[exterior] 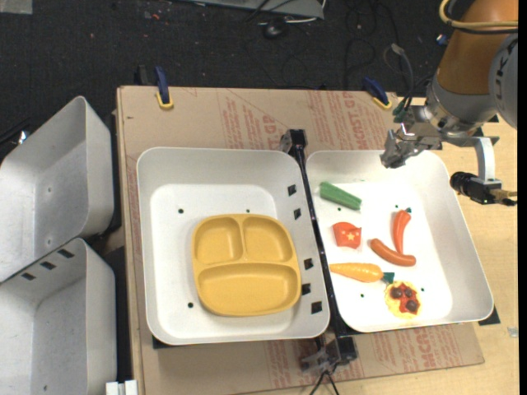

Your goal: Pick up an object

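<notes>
On the counter [214, 105] we see the left bin [156, 220] holding a yellow divided plate [245, 263]. The right bin [449, 245] holds a green pepper [340, 195], sausage [392, 253], carrot [356, 271]. Above its far rim hangs our pincer [397, 154]; its grip we cannot tell.

Dark speckled floor [82, 39] strewn with cables [354, 48] surrounds a cardboard-topped bench [230, 113].

Six toy foods lie flat at right of frame. A green bean [340, 194] sits uppermost; below it a red piece [347, 234], chili [400, 225] and sausage [392, 253]. Lowest are a carrot [356, 271] and small pizza [403, 298].
</notes>
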Available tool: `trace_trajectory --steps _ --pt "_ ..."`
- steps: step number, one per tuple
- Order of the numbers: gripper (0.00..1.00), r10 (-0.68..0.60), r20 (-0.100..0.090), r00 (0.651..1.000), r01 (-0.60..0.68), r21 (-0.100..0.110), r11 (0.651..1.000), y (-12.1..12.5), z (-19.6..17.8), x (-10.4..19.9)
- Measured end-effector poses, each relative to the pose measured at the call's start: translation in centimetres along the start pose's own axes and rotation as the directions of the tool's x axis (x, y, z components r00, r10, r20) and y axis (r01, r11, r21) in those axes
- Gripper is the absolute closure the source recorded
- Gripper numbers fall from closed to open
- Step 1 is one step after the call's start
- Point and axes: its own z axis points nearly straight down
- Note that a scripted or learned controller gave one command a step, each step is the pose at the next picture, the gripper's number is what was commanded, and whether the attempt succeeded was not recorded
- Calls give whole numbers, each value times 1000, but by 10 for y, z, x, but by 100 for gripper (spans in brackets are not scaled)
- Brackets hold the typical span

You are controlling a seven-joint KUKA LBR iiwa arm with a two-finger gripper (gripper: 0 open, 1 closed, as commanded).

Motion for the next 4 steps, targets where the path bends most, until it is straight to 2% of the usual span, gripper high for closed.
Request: trace_trajectory --steps 1,3,4 --pt "100 -5 -2 1000 5 3 1000 -13 -5 52" --pt "100 -5 -2 1000 5 4 1000 -15 11 151" --pt "100 -6 -3 1000 6 4 1000 -28 5 203"
